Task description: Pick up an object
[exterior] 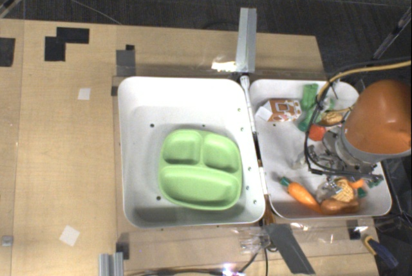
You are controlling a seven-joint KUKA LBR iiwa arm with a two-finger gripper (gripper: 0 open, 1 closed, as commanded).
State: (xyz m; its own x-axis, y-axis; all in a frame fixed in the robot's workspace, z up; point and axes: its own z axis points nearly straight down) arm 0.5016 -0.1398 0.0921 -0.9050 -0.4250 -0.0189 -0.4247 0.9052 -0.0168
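Green divided tray (199, 168) in left bin (132, 139), toy carrot (301, 193) in right bin (273, 207), jaws' state unclear

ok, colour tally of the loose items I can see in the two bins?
Green: 2, the divided tray in the left bin and a green piece in the right bin
Orange: 1, the carrot
Red: 1, a small round piece
Brown and white: 1, a packet
Total: 5 told apart; the arm hides more near the hand.

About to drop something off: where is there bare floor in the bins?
Left bin: bare floor all round the green tray, widest along its top. Right bin: crowded; carrot, packet, other items and the arm fill it.
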